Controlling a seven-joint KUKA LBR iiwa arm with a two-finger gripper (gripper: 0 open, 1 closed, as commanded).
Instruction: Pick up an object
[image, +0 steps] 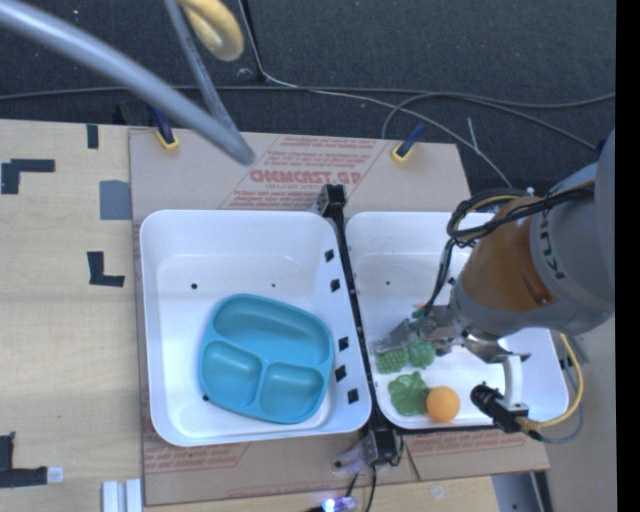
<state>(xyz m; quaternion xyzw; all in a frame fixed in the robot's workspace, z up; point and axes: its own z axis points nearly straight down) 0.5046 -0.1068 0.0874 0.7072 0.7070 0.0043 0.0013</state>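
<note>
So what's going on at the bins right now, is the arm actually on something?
The KUKA arm is reaching down into the right bin, with its claw low over the green pieces near the bin's front. One green item sits right at the claw, another green item lies just in front of it, and an orange ball rests beside that. Whether anything is grasped can't be told from here. The left bin holds a blue divided tray, untouched.

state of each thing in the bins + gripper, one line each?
blue tray: lying flat in the left bin, right side up, compartments bare.
green toy: resting in the right bin, beside the orange ball.
orange ball: resting on the bin floor.
gripper: low over a second green piece; grip unclear.
</note>
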